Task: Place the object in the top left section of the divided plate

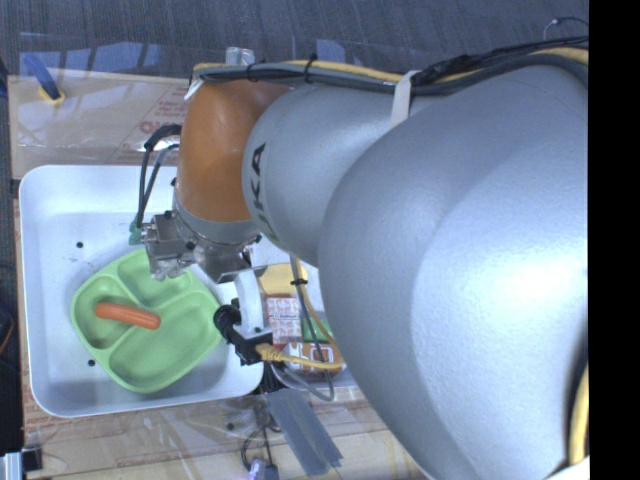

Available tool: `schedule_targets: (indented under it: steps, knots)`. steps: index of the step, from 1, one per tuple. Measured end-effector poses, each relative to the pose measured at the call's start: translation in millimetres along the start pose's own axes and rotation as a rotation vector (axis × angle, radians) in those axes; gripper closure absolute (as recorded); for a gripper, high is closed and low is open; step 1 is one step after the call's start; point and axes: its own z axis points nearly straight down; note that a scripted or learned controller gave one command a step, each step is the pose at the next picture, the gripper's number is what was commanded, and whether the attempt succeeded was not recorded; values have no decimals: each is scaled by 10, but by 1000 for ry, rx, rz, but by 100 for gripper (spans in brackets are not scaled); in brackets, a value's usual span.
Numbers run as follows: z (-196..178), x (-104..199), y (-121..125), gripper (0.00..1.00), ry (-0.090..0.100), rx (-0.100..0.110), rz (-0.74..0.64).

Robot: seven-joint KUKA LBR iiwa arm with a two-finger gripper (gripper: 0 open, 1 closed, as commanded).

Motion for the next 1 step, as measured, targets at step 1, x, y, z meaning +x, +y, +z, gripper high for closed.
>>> schedule_targets:
  steps: [1]
  knots:
    - [179, 366, -432, 100, 0, -4, 44]
